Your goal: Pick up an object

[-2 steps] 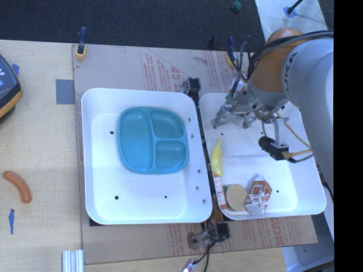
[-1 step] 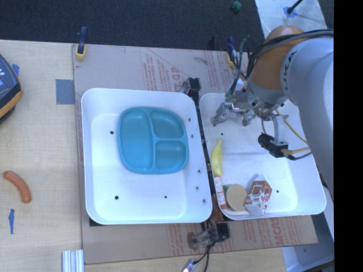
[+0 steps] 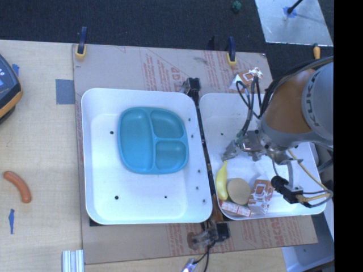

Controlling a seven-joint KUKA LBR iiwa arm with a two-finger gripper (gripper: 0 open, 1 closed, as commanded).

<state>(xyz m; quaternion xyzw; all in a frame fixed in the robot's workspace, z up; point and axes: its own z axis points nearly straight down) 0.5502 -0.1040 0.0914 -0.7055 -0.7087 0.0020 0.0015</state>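
My gripper (image 3: 245, 147) hangs low over the middle of the right bin (image 3: 220, 111), below the grey arm with its orange band (image 3: 286, 103). Just in front of it, at the bin's near left corner, lie a yellow banana (image 3: 221, 181), a tan round object (image 3: 239, 190), a brown-and-white packet (image 3: 261, 195) and a second packet (image 3: 235, 210). The gripper stands slightly behind and above the banana, apart from it. Nothing can be seen held in it.
The left bin (image 3: 93, 169) holds a blue divided plate (image 3: 153, 139). A sausage-like toy (image 3: 18, 186) lies on the bench far left, and a dark device (image 3: 7, 89) sits at the left edge. Cables hang from the arm over the right bin.
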